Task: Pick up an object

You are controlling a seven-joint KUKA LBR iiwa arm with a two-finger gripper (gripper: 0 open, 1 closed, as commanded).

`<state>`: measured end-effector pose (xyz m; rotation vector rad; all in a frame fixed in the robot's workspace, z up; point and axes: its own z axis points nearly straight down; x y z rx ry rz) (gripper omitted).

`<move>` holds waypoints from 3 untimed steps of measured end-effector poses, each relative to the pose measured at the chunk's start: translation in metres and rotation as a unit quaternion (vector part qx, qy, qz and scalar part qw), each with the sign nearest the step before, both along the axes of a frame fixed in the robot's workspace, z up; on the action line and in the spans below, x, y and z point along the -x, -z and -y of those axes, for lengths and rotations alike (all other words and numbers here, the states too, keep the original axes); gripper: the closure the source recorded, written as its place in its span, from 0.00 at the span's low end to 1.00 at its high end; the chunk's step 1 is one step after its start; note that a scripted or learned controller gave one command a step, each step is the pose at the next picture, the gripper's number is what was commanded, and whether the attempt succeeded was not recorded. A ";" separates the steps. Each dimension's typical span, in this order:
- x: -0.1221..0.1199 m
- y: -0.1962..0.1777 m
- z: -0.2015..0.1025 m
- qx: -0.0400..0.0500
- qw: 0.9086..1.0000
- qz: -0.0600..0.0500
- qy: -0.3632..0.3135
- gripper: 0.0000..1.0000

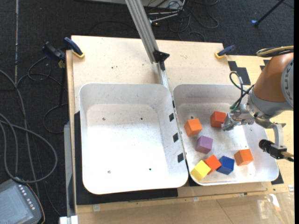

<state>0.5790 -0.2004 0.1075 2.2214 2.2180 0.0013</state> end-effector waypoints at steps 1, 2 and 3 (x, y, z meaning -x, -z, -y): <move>-0.001 -0.063 -0.003 0.001 1.000 0.002 -0.002 1.00; -0.003 -0.110 -0.011 0.000 1.000 0.002 -0.003 1.00; -0.004 -0.139 -0.012 0.000 1.000 0.001 -0.003 1.00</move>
